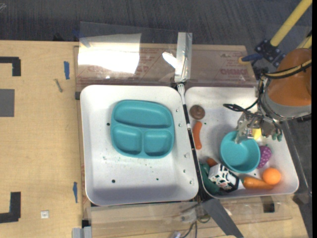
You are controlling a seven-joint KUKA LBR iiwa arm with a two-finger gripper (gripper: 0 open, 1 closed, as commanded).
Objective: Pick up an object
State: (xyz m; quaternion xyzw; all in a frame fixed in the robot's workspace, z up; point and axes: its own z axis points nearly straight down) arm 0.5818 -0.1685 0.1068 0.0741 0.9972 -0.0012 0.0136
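The arm reaches in over the right bin (292, 168), and its gripper (249, 131) sits low at the far rim of a teal bowl (239, 152) that lies near the middle of that bin. The gripper appears to touch or overlap the bowl's rim, but whether it is spread, pressed together or pinching that rim cannot be told from this angle, since wrist hardware and cables cover it.

The bowl seems to rest among the other things in the bin, so nothing looks lifted yet. By this judgement the task is at the grasping stage: the approach is made, and the closing on the bowl and the raising are left.

Other candidates lie around it. An orange carrot (198, 135) lies along the bin's left wall, with a brown round piece (197, 112) just beyond it toward the far left corner. A black-and-white toy (222, 177) sits at the near edge, a second carrot (257, 183) and an orange ball (271, 175) near the near right corner, and a purple item (265, 155) just beside the bowl.

The left bin (94, 133) bears a teal divided plate (142, 128) at its middle, untouched.
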